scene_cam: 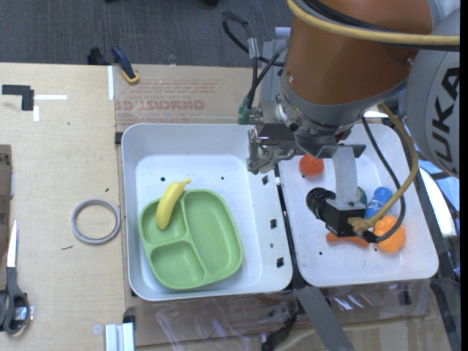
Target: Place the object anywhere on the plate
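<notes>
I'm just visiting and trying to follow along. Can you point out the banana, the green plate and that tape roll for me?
banana (170, 203): camera view, middle of its yellow body.
green plate (219, 232): camera view, floor of its large compartment.
tape roll (96, 208): camera view, upper arc of the ring.

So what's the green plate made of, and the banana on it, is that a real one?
The green plate looks like moulded plastic: one even colour, soft sheen, rounded dividers. The banana is probably a plastic toy, since its yellow is smooth and spotless, though the picture can't settle that. The white bin under them looks like thin glossy plastic too.
</notes>
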